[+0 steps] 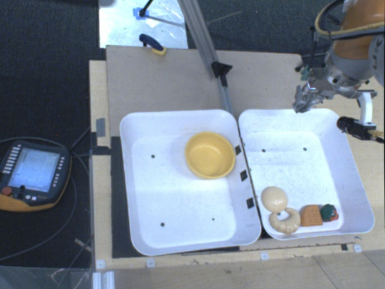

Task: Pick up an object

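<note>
A yellow bowl sits in the left bin, near its upper right. In the right bin, along the front edge, lie a beige egg-shaped object, a tan ring, and an orange piece with a dark green and red end. My gripper hangs over the far rim of the right bin, well away from all of these objects. Nothing shows between its fingers.
A grey pole slants down from the top to a clamp above the gap between the bins. A teach pendant lies off the bench at left. A small blue and yellow item sits at the board's far edge.
</note>
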Available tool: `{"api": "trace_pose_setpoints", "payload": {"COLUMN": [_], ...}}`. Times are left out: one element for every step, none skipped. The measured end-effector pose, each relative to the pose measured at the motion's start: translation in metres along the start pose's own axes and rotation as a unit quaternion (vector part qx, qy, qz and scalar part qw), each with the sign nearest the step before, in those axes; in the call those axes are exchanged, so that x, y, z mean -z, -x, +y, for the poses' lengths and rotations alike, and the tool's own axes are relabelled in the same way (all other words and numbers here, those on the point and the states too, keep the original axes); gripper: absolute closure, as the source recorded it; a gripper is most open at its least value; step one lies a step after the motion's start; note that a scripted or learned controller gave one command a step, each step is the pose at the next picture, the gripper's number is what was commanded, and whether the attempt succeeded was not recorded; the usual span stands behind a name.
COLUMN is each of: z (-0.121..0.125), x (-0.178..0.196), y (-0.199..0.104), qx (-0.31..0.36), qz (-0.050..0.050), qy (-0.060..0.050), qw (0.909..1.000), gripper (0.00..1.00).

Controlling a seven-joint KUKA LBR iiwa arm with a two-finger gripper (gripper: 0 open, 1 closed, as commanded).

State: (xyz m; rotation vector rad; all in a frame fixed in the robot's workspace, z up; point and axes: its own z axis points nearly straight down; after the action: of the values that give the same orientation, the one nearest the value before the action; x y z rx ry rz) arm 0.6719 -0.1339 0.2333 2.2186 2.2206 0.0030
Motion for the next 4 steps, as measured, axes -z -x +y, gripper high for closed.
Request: {"api": "trace_pose_setpoints", "payload": {"z": [-0.026,-0.047,-0.069,-0.093], "x": [-0.009,-0.017,-0.006,-0.010], "y": [-0.048,-0.099,-0.138,-0.177], "qx": [0.001,0.002,0.001,0.001], "qz": [0.001,0.001,0.001,0.001], "qy": [-0.001,-0.001,-0.001,-0.002], "qw": [1.0000,1.0000,1.0000,1.0000], "gripper": [1.00,1.00,1.00,1.00]}}
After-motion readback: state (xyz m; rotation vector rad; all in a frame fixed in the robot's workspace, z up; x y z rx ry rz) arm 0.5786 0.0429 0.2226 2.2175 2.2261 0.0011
